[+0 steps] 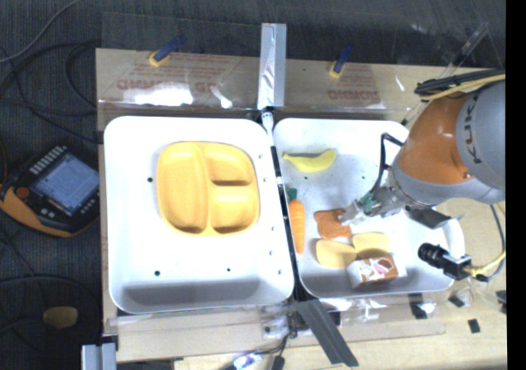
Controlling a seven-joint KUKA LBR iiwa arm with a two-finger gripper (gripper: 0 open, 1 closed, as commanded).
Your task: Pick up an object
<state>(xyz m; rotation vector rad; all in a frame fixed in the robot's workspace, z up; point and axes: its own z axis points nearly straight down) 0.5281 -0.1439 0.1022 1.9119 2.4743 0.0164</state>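
Right bin (329, 284), near edge: small printed carton (374, 269) beside pale yellow wedge pieces (333, 254). Just above them, brown flat piece (331, 223) with gripper (359, 209) low over its right edge, tip touching or just beside it; opening can't be judged, nothing visibly held. Carrot (297, 224) along left wall. Banana (310, 161) farther back. Left bin (123, 196) holds yellow divided tray (207, 187).
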